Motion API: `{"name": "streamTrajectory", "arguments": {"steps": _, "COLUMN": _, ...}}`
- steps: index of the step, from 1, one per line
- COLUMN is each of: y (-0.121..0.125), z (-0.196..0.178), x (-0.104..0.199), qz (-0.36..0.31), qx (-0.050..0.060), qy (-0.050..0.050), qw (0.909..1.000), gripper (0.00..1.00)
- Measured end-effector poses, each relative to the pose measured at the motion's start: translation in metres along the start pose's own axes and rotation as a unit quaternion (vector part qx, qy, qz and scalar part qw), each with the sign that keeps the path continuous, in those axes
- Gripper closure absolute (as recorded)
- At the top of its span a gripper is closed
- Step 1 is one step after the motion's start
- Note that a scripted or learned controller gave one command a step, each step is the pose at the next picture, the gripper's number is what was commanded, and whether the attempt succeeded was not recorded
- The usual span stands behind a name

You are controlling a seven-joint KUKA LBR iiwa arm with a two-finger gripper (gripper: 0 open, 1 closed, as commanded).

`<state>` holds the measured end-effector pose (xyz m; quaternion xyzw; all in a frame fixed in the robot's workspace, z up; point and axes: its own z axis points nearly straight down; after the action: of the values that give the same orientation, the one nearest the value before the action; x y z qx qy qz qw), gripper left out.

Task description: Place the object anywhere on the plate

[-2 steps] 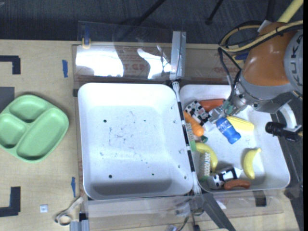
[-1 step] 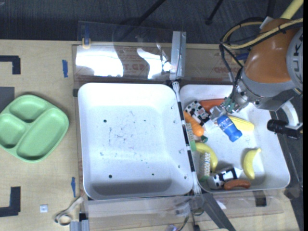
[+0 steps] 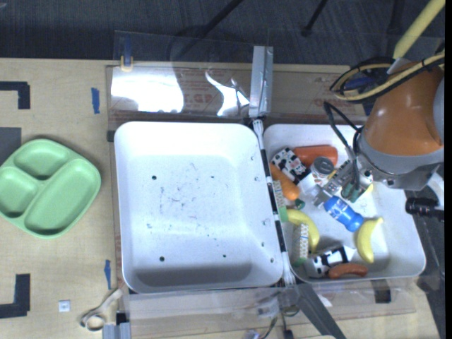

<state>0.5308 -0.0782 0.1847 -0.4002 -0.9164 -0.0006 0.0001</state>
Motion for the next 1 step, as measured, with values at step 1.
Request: {"name": "streamTrajectory", "arguments": {"steps": 1, "y": 0.0559, "z": -0.0012, "x": -0.0576, "qz": -0.154, "qx": -0.002, "qy": -0.003, "qw": 0.9880, "gripper": 1.00}}
